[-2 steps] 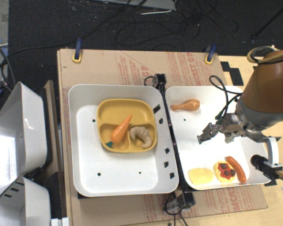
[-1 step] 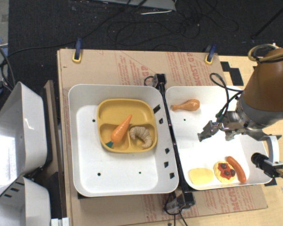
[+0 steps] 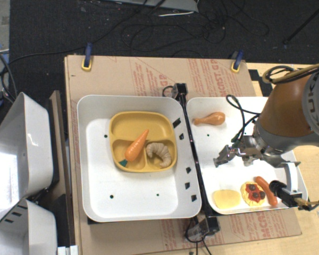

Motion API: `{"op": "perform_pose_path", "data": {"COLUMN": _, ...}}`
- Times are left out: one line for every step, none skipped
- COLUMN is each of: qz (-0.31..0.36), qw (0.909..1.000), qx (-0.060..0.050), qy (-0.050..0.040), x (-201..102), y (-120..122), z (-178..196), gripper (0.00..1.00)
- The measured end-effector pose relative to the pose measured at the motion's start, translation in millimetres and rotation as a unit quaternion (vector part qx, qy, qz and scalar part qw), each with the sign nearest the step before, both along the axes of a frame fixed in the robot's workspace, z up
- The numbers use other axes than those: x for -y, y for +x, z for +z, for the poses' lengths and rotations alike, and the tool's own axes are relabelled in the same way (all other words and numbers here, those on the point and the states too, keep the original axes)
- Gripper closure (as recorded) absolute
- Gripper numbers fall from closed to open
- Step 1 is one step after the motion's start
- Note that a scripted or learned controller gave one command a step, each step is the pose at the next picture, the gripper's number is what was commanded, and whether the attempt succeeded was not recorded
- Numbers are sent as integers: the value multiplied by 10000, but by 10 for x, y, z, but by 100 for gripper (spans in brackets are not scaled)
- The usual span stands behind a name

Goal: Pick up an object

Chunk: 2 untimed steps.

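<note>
My gripper [image 3: 220,159] hangs over the middle of the right bin [image 3: 208,142], above bare white floor, with its tip pointing left. A toy chicken drumstick [image 3: 210,119] lies behind it near the bin's far edge. In front of it, along the near edge, lie a pale yellow disc [image 3: 226,198], a small toy pizza [image 3: 253,193] and a red sausage [image 3: 266,189]. None of these touches the gripper.
The left bin [image 3: 95,142] bears a yellow divided plate [image 3: 143,116] holding an orange carrot [image 3: 136,145] and a beige shrimp [image 3: 159,153]. A black ridge with clips [image 3: 189,142] separates the two bins. The arm's orange band [image 3: 290,110] covers the right bin's far right corner.
</note>
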<state>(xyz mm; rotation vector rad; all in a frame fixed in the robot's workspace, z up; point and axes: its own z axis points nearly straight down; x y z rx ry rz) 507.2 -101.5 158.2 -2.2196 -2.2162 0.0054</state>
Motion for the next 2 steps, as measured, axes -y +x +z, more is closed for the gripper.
{"op": "perform_pose_path", "data": {"qz": -5, "qw": 10000, "qx": -2, "qy": 2, "x": 3, "y": -97, "z": -600, "gripper": 0}}
{"op": "perform_pose_path", "data": {"qz": -3, "qw": 10000, "qx": 15, "qy": 0, "x": -1, "y": -101, "z": -666, "gripper": 0}}
